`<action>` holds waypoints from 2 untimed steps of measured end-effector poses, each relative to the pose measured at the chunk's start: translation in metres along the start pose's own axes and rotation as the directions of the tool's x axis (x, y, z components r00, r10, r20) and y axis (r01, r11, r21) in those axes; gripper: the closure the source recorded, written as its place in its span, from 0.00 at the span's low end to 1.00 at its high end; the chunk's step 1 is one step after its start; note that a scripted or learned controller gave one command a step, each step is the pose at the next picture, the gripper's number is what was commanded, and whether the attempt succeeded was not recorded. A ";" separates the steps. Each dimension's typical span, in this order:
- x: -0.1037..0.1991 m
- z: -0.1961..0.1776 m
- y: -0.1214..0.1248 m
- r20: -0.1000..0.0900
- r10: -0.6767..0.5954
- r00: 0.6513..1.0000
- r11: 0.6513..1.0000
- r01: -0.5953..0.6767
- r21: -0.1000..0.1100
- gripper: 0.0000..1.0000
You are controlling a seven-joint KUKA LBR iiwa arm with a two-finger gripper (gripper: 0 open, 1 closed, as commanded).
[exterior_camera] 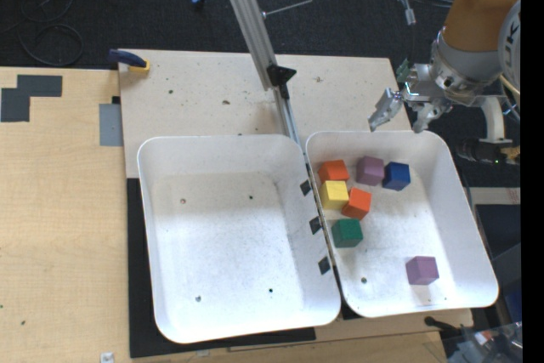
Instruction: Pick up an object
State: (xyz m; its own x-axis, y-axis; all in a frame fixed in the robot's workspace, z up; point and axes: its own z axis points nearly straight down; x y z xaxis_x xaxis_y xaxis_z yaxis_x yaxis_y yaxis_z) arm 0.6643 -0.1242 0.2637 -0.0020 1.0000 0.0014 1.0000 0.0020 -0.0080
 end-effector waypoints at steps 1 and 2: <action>0.000 -0.003 0.001 0.002 -0.003 1.000 1.000 0.003 -0.004 0.00; 0.009 0.055 0.000 0.000 0.000 1.000 1.000 0.000 0.001 0.00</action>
State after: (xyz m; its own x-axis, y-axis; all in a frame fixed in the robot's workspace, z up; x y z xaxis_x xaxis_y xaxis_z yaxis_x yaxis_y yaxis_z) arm 0.6640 -0.1148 0.2086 -0.0020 1.0000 0.0016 1.0000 0.0021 -0.0088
